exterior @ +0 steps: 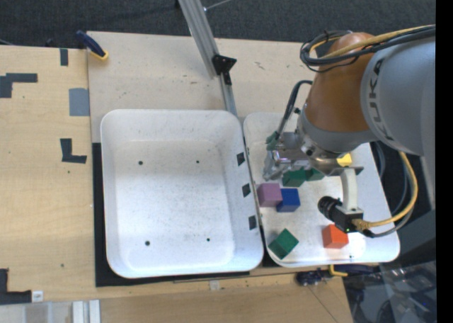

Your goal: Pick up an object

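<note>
Judging by their looks, we take the small blocks in the right bin (375, 247) for light, stiff, smooth-faced cubes, best pinched across flat opposite sides. Our jaws (277, 164) hang just above the purple block (268, 193), the blue block (289, 199) touching it; whether they are apart we cannot tell.

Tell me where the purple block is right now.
The purple block lies in the right bin, near its left wall, touching the blue block and just below the gripper.
</note>
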`<state>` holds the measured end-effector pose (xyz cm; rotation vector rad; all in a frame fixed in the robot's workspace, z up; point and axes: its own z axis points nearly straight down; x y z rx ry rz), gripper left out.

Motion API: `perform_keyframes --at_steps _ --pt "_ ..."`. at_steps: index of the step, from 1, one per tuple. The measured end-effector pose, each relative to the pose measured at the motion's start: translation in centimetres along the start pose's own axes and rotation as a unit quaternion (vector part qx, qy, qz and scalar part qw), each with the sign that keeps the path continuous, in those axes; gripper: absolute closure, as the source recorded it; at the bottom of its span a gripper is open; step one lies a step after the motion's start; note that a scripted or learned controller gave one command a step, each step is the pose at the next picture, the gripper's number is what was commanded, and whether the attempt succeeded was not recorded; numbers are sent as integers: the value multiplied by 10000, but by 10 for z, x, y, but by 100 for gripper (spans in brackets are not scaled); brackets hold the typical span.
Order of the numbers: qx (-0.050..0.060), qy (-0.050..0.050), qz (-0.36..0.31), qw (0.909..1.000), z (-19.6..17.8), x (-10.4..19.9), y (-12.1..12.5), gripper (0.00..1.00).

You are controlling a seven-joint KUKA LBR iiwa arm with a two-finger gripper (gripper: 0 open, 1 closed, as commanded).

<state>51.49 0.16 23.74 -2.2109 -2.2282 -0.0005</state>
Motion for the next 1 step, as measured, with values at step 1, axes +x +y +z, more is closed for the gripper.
perform_keyframes --at_steps 1 --pt "14 -5 6 10000 12 53 1 100"
